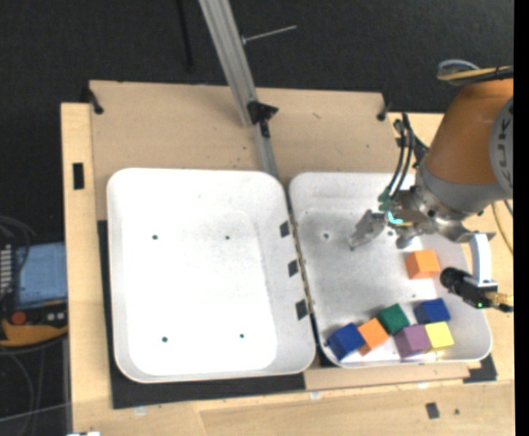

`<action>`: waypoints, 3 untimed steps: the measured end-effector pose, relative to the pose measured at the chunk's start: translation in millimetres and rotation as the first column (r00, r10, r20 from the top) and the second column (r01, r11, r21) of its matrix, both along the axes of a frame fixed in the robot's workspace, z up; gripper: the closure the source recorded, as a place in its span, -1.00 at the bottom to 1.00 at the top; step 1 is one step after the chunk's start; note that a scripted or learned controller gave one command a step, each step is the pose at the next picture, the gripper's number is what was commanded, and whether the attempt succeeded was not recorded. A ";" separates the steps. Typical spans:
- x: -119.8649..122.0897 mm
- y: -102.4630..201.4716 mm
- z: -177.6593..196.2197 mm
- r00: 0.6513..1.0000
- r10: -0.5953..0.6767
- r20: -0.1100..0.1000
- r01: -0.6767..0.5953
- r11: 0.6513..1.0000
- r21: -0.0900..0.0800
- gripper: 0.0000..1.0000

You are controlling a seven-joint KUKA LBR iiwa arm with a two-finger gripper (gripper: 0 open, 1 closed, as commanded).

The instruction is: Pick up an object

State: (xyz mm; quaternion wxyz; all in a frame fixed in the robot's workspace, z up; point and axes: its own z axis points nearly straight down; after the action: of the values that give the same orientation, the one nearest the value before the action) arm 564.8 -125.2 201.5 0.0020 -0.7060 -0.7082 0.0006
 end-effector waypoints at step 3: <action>2.3 -6.6 -105.1 1.000 -0.006 0.006 0.006 1.000 -0.006 -1.00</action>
State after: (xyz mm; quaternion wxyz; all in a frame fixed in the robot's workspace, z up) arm 567.0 -131.8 96.4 -0.0020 -0.7081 -0.7061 0.0006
